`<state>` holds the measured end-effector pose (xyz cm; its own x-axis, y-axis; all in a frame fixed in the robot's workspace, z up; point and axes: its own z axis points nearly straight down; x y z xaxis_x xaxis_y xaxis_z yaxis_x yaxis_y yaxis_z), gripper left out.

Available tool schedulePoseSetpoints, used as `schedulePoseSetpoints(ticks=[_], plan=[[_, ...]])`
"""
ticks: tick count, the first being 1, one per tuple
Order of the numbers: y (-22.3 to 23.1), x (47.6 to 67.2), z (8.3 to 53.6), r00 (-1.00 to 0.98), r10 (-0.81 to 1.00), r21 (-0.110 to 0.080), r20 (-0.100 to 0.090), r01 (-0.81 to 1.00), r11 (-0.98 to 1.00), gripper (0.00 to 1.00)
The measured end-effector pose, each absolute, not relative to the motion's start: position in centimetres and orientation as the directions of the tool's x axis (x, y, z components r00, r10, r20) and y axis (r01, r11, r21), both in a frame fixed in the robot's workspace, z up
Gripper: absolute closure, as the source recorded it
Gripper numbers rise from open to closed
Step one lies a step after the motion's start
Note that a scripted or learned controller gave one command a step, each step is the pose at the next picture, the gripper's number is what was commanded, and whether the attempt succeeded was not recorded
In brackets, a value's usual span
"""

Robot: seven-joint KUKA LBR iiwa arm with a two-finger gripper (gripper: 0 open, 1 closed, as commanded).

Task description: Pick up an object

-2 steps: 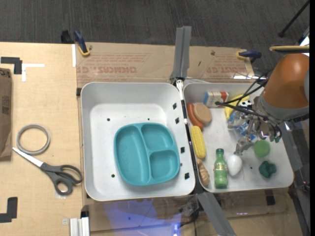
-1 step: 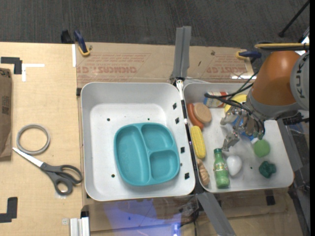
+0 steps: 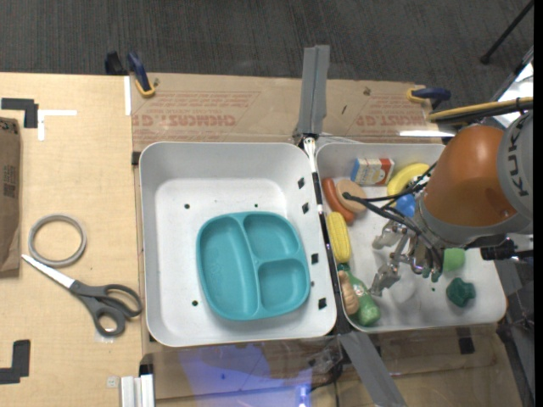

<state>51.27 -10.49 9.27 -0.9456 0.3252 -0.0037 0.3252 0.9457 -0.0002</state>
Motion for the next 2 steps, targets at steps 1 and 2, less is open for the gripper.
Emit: schedulePoseSetpoints(ticks=[1, 2], plan=[[-13.7, 59.7, 18.2, -0.781, 0.624, 0.000, -0.004, 0.624, 0.781, 0.00], [-15.3, 57.6, 9.2, -0.724, 0.690, 0.000, -0.001, 0.690, 0.724, 0.00]])
